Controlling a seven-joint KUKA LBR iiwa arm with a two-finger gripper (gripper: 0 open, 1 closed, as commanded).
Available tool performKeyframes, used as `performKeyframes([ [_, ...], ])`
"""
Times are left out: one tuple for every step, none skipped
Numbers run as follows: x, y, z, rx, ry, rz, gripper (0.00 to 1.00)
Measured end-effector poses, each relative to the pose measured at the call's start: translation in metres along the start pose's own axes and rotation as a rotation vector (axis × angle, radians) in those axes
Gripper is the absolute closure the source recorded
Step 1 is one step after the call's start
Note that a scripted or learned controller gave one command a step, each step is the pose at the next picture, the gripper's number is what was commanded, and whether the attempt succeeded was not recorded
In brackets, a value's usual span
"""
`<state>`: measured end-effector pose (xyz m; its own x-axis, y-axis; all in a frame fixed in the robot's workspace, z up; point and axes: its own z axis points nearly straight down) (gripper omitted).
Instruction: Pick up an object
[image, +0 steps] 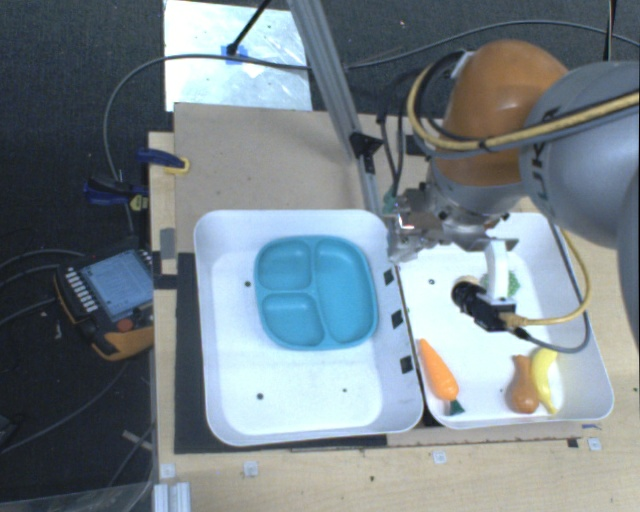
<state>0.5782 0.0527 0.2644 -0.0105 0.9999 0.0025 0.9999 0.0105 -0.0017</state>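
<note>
Robot hand hangs over the top corner of the right-side bin, close to the wall between the two bins. I cannot tell if it is spread or pressed together, because the big grey arm covers it from above. I see no toy in it.

Two white bins sit side by side. The bin on the left holds a blue plate with three parts. The plate is wide and flat with smooth, low sides, so I think it would be hard to pinch and may slip.

The bin on the right holds the small toys. A carrot lies by the wall next to the other bin, well apart from the hand, with its green end toward the near rim. It looks like light, hard plastic. It is long and thin, so I think the best hold is across its fat middle, not at an end. A brown toy lies near the front right corner, touching a yellow banana. Both look round and smooth and they lie so close that a pinch there may knock one away. A little green thing peeks out higher up. It is too hidden to name.
</note>
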Motion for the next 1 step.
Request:
performKeyframes([
  [0.0527, -0.0110, 0.0214, 0.000, -0.001, 0.001, 1.00],
])
